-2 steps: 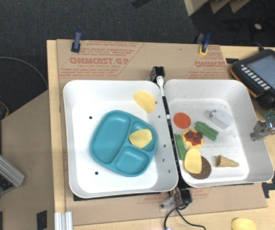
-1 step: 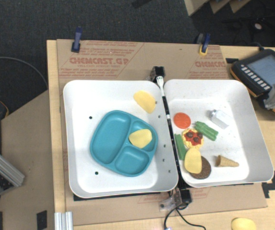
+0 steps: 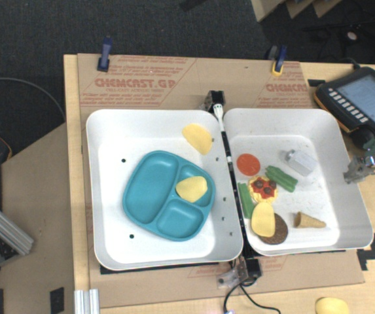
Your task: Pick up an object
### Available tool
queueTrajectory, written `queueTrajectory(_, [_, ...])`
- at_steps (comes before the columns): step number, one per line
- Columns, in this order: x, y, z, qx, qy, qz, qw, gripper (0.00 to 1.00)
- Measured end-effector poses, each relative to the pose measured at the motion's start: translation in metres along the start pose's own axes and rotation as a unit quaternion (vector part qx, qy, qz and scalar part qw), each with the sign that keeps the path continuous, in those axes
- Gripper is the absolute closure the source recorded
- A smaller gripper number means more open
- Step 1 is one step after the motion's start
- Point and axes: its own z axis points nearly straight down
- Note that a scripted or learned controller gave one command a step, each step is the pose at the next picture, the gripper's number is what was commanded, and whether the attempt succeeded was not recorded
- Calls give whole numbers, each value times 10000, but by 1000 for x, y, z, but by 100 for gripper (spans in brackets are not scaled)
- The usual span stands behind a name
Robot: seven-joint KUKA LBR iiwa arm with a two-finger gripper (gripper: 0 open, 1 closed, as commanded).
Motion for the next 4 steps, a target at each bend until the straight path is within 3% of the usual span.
queueTrajectory(1, [48,-4,-199,-174,-39,-51,9998,100])
queueTrajectory(2, [-15,-16,-57,-6,0,9,10000,100])
queueTrajectory(3, [52,-15,-263,-179,-42,-50,9998,100])
queueTrajectory(4, [-13,1,-105,4,1,-2,10000,100])
